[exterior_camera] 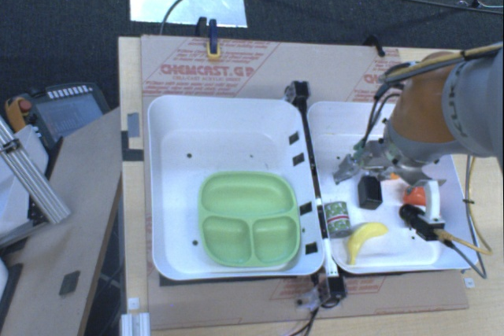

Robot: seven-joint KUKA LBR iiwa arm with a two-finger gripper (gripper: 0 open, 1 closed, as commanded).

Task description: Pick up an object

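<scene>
From the right of the frame the arm point(441, 110) reaches over the right bin point(331, 126), its hand point(370, 185) low at centre; whether it is clenched or released I cannot tell. Below it lie a banana point(364, 238) and a small green can point(337, 218). A green divided plate point(249, 218) sits in the left bin point(220, 122).

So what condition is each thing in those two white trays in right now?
Green divided plate: flat in the left bin, nothing on it.
Banana: lying loose in the right bin.
Small green can: beside the banana.
Black block: lying just below the gripper.
</scene>
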